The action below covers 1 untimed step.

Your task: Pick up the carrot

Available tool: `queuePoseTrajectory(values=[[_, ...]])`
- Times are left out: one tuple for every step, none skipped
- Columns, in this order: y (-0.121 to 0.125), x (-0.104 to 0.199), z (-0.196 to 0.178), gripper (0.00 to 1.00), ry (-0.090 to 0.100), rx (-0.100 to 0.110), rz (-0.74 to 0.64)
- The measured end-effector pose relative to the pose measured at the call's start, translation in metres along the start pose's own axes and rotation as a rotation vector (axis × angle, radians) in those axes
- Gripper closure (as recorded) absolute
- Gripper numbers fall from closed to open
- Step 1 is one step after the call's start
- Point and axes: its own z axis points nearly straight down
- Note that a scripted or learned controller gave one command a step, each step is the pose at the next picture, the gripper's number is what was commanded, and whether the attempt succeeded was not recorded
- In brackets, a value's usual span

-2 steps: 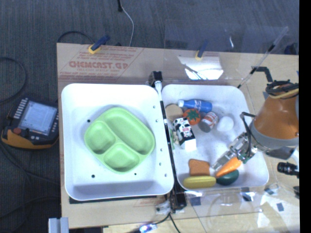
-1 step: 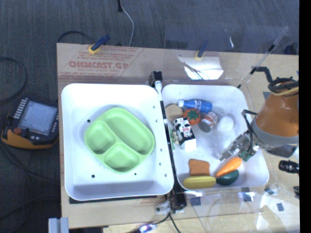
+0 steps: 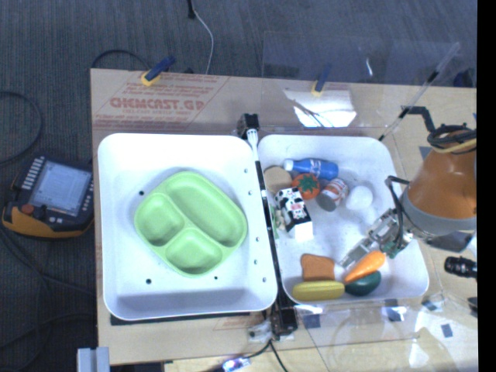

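Left bin: the shallow white plastic bin point(image 3: 116, 208) is holding a light green three-compartment plate point(image 3: 191, 222).
Right bin: the second shallow white bin point(image 3: 387, 169) is lying beside it, crowded with small items.
Arm: the grey arm with the orange band point(image 3: 443, 186) is reaching in from the right.
Bottle: a blue and white bottle point(image 3: 311, 167) is lying near the far wall.
Banana: a yellow toy banana point(image 3: 317, 290) is resting at the near wall.
Carrot: the small orange carrot point(image 3: 364, 266) is lying slantwise in the near right corner, touching a dark green round object point(image 3: 363, 284).
Gripper: the metal two-finger gripper point(image 3: 380, 242) is sitting just at the carrot's upper end; I cannot tell whether it is clenched or released.
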Motion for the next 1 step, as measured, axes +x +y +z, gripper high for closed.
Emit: queuePoseTrajectory(values=[[0.0069,0.0120,0.0101,0.00,0.001,0.005,-0.255]])
